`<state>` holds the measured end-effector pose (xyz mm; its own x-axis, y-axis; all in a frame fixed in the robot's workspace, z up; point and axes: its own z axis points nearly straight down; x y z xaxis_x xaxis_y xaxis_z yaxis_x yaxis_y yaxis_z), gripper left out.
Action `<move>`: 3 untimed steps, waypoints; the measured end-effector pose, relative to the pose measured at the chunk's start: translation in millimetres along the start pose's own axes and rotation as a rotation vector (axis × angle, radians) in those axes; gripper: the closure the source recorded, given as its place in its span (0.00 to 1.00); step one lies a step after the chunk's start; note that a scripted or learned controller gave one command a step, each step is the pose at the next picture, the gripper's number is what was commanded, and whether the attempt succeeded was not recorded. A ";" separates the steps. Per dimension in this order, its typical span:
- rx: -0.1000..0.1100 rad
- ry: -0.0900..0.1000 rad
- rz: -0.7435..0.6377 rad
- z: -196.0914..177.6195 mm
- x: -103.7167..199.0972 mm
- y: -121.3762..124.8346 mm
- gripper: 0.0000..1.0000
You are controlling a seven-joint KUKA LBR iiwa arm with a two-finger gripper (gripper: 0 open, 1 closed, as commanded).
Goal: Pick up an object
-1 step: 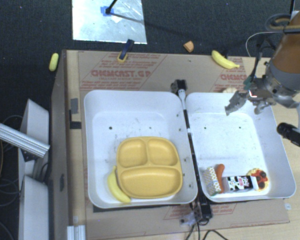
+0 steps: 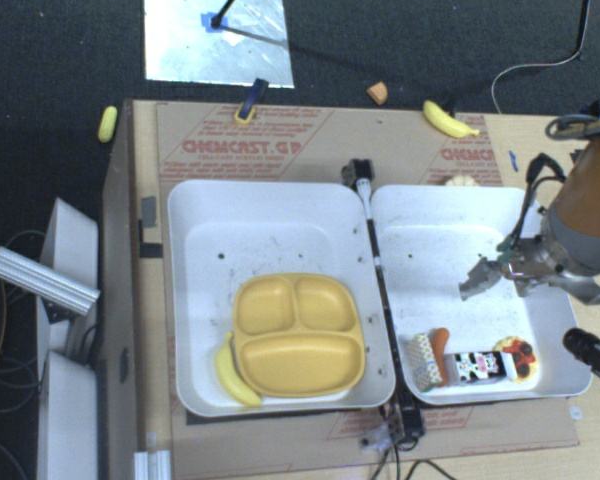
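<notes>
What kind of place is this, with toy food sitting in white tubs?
Probably a robotics lab test bench: a robot arm reaches over two white bins, which hold a yellow divided plate and toy food, with cables on dark carpet.

A single fixed camera looks down at a slant from above the counter (image 2: 310,128), set far enough back to take in both white bins whole. The divider (image 2: 377,268) between the bins runs almost straight up the middle of the picture: the left bin (image 2: 195,228) lies to its left, the right bin (image 2: 430,213) to its right. Beyond the divider's far end, dark floor (image 2: 430,18) fills the top strip. The arm (image 2: 585,208) enters right of the divider, cut by the edge, so its height is probably unreadable.
</notes>
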<state>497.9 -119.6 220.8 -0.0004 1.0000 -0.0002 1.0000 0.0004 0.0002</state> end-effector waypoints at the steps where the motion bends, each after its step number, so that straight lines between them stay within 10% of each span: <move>1: 0.000 0.000 0.000 57.1 18.0 -9.6 0.00; 2: 0.001 0.001 0.000 115.8 31.8 -11.8 0.00; 3: -0.001 -0.001 0.001 131.9 -36.9 -11.7 0.00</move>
<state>486.3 -156.5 89.0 0.0008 1.0000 -0.0015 1.0000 -0.0008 0.0009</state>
